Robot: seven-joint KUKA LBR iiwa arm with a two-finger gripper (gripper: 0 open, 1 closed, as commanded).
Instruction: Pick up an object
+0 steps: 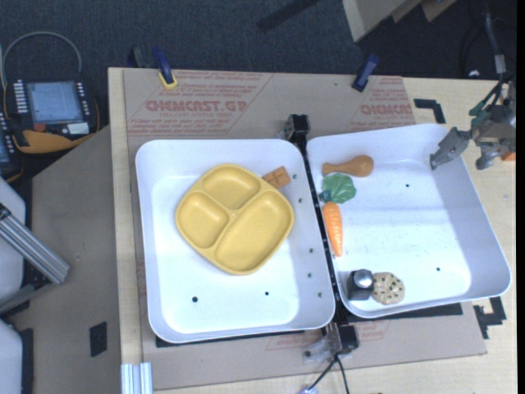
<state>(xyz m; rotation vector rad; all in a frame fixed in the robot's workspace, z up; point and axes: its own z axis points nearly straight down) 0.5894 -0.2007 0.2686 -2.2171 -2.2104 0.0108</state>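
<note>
Currently the claw (467,148) hangs released, fingers spread and nothing between them, over the far right corner of the right bin (459,220). Candidate objects lie well apart from it along that bin's left wall: drumstick (350,167), green leaf (339,188), carrot (332,226), and, at the near edge, cookie (387,287). Best practice: centre above one isolated piece, likely the drumstick, align fingers across its narrow width, then descend.

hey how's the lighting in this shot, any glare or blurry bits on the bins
Camera view: even, bright light, with the right bin a little washed out on its floor; the yellow plate and carrot look sharp with soft, short shadows; the tool at the right edge looks slightly smeared.
</note>
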